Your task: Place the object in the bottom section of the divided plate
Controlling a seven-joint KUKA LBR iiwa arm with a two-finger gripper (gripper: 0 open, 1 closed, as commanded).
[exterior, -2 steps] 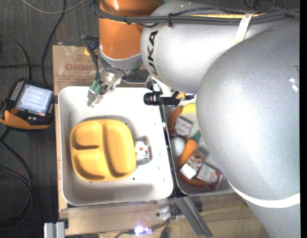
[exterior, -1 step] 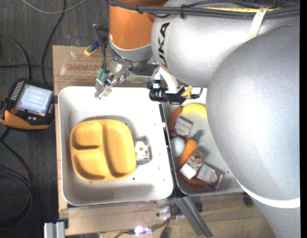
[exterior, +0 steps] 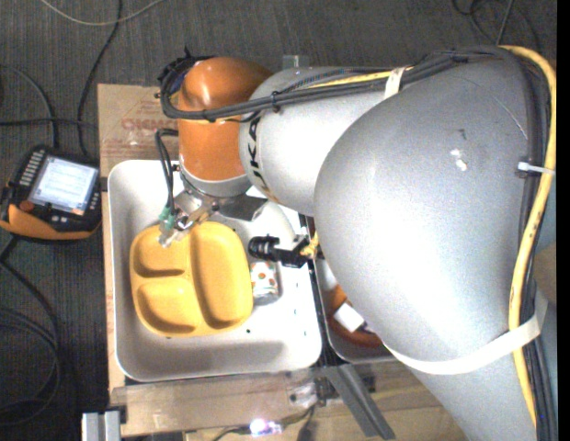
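Note:
A yellow divided plate (exterior: 191, 278) lies in the left white bin (exterior: 124, 246), with two small sections on its left and one long section on its right. My gripper (exterior: 179, 220) hangs over the plate's upper left rim, under the orange wrist band (exterior: 211, 122). A small green item (exterior: 165, 215) shows at the gripper's tip; I cannot tell if it is held. A small white block with orange dots (exterior: 264, 281) rests on the bin floor just right of the plate.
A black part (exterior: 267, 246) sticks out beside the plate's upper right edge. The big grey arm (exterior: 423, 209) hides most of the right bin, where an orange-brown thing (exterior: 345, 327) peeks out. A teach pendant (exterior: 51, 191) lies on the floor at left.

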